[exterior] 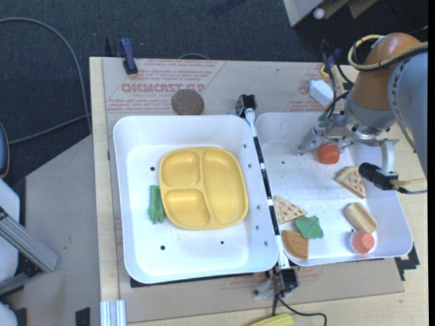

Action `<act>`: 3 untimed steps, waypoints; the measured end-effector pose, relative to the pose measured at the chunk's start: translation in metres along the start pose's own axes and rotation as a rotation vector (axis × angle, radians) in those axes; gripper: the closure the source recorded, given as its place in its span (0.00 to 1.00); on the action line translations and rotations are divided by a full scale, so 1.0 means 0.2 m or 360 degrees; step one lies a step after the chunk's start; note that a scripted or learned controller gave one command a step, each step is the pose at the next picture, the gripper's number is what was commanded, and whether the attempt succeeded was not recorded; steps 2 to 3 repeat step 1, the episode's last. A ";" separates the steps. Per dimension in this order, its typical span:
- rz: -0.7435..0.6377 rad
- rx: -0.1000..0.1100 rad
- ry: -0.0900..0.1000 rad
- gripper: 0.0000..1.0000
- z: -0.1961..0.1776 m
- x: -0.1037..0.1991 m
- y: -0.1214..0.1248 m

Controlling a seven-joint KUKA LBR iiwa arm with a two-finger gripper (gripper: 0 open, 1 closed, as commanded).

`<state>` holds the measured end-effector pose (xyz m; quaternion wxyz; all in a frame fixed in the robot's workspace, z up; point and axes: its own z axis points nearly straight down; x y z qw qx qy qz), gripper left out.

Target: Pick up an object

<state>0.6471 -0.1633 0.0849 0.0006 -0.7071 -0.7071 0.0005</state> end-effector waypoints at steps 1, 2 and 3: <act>-0.0001 -0.0003 -0.0002 1.00 -0.05 0.00 0.00; -0.0001 -0.0003 -0.0002 1.00 -0.05 0.00 0.00; -0.0001 -0.0003 -0.0002 1.00 -0.05 0.00 0.00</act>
